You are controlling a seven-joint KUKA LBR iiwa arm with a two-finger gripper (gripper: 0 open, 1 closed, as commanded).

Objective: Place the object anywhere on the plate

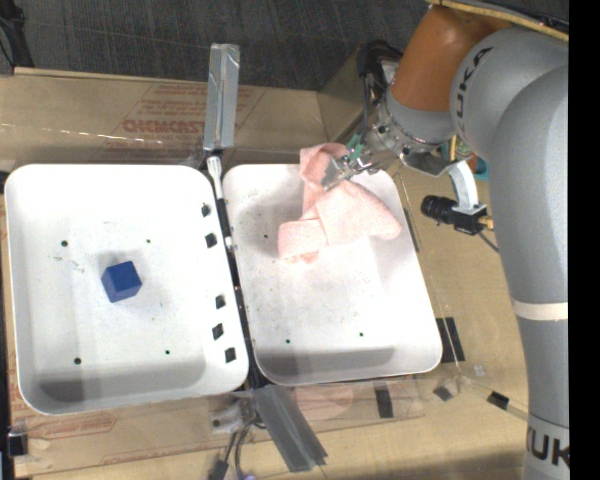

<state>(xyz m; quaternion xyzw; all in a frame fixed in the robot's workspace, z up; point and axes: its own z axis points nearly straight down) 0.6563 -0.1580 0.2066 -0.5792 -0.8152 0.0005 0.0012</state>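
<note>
Logging item: soft pink crumpled cloth (340,213), upper part of the right white shallow bin (410,338). My hand (342,171) sits at its top edge, one fold seemingly pinched. Risk: thin grip slips, cloth sags. Small blue cube (122,280) in left bin (40,388).

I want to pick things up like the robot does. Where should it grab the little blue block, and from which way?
Probably from straight above, pinching two opposite flat sides of the blue block. It sits alone on the floor of the left bin, well away from the walls, so the gripper would have room on every side.
</note>
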